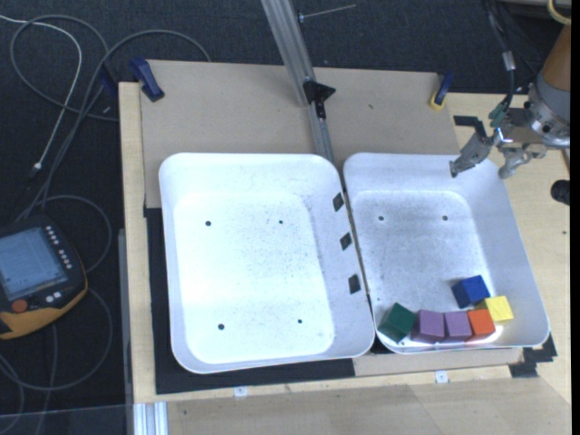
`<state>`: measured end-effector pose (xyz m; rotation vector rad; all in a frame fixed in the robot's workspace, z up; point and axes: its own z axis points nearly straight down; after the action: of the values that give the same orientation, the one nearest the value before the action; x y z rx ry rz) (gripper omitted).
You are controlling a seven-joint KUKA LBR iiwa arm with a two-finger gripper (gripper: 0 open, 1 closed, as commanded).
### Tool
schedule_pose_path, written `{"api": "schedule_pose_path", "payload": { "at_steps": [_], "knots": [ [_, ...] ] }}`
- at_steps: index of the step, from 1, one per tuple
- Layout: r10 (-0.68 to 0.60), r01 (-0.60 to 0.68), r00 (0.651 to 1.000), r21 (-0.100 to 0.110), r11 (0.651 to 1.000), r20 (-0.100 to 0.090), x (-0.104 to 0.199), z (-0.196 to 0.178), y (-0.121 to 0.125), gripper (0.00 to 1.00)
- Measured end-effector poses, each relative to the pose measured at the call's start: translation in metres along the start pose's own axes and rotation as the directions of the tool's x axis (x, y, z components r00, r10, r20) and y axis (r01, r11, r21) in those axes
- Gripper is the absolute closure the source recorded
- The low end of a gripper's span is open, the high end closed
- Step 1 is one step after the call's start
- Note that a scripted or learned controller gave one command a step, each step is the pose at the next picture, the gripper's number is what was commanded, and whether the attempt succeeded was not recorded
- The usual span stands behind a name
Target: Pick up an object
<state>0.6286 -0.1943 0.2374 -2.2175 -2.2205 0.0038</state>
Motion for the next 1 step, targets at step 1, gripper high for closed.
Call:
{"api": "schedule_pose_path", "payload": {
  "at_steps": [1],
  "knots": [
    [0.002, -0.002, 1.0, 0.005, 1.0, -0.002, -0.0239, 0.1428, -0.0031, 0.0]
  ]
}}
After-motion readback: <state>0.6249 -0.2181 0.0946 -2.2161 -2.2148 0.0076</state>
